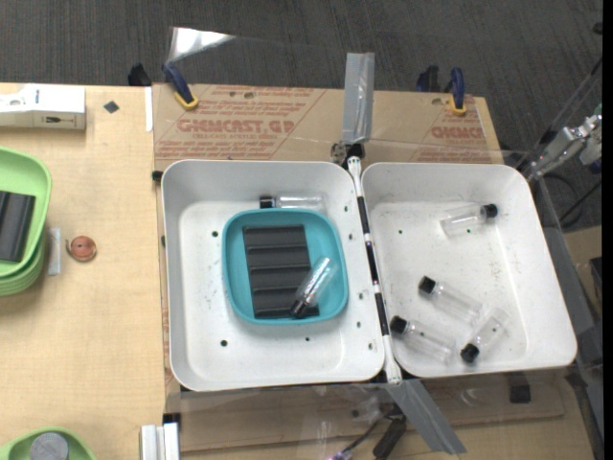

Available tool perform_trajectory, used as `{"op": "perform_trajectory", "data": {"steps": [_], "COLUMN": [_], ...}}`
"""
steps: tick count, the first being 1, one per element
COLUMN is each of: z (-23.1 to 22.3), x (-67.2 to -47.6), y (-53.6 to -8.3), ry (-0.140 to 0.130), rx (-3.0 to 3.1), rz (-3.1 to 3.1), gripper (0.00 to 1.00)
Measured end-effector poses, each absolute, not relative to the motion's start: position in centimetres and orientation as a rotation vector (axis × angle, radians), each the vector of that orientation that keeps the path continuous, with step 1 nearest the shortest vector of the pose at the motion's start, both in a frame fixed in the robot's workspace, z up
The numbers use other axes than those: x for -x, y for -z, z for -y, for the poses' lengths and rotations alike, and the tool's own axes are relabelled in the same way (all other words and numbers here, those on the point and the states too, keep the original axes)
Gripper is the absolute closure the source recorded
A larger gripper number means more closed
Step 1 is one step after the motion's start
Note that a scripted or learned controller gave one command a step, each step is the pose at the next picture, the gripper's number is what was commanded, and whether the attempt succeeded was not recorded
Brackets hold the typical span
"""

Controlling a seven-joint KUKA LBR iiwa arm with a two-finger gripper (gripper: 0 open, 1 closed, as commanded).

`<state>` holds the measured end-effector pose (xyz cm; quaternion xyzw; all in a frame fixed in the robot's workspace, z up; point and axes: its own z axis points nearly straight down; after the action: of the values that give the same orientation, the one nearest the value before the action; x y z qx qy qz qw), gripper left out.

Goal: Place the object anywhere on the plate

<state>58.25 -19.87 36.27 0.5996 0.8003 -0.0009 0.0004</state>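
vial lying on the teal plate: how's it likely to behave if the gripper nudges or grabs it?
The vial is a clear cylinder lying on its side, so a nudge would probably roll it. It rests across the ribbed black insert, which may check that roll. It looks smooth and light, so it could slip or skitter from a pinch.

Only readable print is on the brown cardboard sheet (pixel 316 123) behind the two bins: red letters "CHEMCAST GP" or close to it at its left end, repeated and partly cut off at the right end, with a smaller red line above each that is too fine to read. The white box (pixel 40 108) at the bench's top left carries dark marks, unreadable.
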Motion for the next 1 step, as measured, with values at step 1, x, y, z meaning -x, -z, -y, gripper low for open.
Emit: {"op": "perform_trajectory", "data": {"steps": [1], "z": [19.87], "x": [-58.25], "y": [-36.27], "ry": [0.003], "rx": [-1.883], "rz": [-2.513], "gripper": [0.0]}}
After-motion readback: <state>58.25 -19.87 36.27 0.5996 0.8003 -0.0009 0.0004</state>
